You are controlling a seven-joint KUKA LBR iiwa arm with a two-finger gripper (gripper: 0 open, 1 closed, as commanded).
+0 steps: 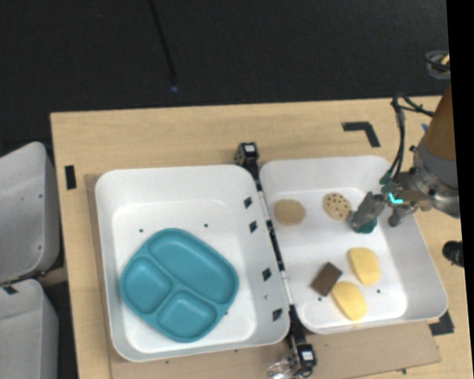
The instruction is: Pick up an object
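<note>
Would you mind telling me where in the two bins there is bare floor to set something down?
Left bin: bare along the far wall and far corners, beyond the blue tray. Right bin: a bare strip along the far wall above the round tan piece and cookie. Its near right is crowded: brown block, two yellow pieces, with the hand above them.

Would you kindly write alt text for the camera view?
The gripper hovers in the right bin near a cookie, a tan disc, a brown block and two yellow pieces. The left bin holds a blue tray.
</note>
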